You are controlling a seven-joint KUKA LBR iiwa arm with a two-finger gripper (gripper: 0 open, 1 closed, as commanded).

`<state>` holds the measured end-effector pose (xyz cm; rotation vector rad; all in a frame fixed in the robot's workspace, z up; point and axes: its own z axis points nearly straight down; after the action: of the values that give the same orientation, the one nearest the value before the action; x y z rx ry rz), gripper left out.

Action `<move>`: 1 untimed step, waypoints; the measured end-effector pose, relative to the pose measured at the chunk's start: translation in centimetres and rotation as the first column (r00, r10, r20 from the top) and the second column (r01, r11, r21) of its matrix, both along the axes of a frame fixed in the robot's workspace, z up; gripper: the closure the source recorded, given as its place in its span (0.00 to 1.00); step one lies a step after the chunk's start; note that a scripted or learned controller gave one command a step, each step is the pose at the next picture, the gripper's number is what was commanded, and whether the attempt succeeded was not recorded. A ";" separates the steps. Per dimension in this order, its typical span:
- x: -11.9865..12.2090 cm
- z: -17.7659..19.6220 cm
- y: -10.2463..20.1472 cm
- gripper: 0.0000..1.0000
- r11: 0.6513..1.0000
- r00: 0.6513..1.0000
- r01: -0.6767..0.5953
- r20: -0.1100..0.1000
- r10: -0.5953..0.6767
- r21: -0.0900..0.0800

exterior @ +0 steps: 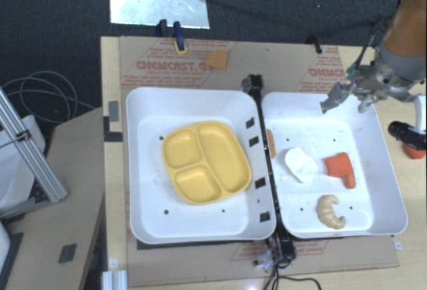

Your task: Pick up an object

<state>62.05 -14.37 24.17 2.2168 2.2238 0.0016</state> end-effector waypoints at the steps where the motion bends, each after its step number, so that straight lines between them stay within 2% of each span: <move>1: -2.5 -3.0 -6.4 0.00 1.000 1.000 0.008 -0.002 -0.008 -0.003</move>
<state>59.56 -20.81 21.21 2.2252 2.2151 -0.0037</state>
